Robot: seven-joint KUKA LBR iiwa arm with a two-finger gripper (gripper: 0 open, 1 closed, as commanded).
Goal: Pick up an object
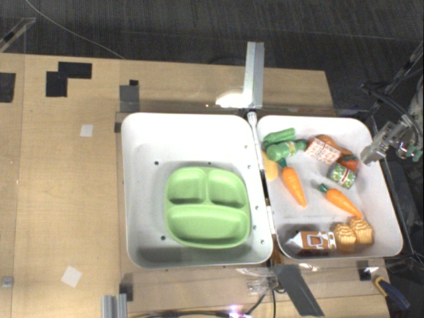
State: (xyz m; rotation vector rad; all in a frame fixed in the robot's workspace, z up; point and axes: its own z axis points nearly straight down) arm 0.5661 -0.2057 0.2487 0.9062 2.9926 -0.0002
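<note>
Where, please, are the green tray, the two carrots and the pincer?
Green tray (208, 207): camera view, on its lower compartment.
Left carrot (293, 185): camera view, on its orange body.
Right carrot (344, 201): camera view, on its orange body.
Pincer (369, 155): camera view, at its fingertips.

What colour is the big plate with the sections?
Light green: the divided plate in the left bin, camera view.

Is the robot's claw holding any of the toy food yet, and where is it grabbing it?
Nothing is held. The gripper sits at the right bin's right edge, with no toy between its tips. The small can lies nearest, apart from it.
</note>
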